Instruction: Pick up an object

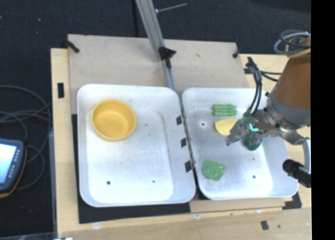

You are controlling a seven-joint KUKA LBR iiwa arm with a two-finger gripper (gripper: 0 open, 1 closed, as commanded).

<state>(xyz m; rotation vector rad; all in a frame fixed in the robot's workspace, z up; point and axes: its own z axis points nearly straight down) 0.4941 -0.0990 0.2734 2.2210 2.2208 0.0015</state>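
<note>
Pale wooden bench (118, 58) on dark floor (31, 9)

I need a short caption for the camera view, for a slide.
Gripper low in the right bin beside a yellow piece; yellow bowl in the left bin.

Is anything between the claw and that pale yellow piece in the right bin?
Nothing visible does. The claw sits just right of the pale yellow piece, with bare bin floor around them; the green ridged piece lies above it, off that path.
</note>
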